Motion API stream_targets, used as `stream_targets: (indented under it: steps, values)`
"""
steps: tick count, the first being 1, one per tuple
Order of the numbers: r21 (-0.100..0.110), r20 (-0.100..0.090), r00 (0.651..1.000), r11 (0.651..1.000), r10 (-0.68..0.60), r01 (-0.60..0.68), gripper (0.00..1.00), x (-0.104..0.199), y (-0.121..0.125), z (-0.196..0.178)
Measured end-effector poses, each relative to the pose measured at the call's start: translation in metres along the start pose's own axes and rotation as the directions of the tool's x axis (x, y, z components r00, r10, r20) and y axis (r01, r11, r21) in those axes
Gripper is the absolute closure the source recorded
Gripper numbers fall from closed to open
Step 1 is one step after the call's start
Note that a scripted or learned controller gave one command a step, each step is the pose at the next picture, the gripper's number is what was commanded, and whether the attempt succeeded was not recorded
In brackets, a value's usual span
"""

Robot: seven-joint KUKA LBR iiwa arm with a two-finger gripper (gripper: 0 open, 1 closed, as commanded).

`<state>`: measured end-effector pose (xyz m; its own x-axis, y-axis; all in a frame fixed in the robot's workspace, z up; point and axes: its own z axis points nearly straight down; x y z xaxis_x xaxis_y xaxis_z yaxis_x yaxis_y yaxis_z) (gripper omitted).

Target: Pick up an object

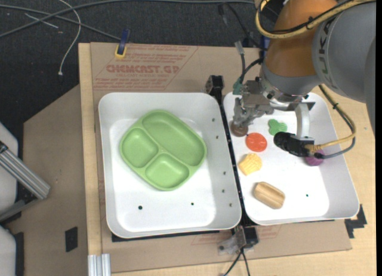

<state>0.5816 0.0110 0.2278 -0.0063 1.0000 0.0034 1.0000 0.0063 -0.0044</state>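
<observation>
Gripper (240,126) low at right bin's (340,194) left wall; cannot tell its opening or any hold. Red tomato (257,142) just beside it, yellow corn (250,163) and brown bread roll (268,195) below. Toys likely light, stiff, smooth; take tomato across its middle. Wall crowds left; open floor lies lower right. Green tray (162,149) in left bin.

Robot lab, 2 bins (113,167), loose cables (54,18)

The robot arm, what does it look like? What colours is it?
The arm is big, round and grey, with a shiny orange band above the wrist. A yellow cable loops around it. The gripper is small, grey and metal.
</observation>
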Motion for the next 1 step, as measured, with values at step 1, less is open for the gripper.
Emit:
stream_targets:
  steps: [1]
  values:
    - [-0.002,0.001,1.0,1.0,0.001,-0.001,1.0,0.0466,-0.0129,-0.0061]
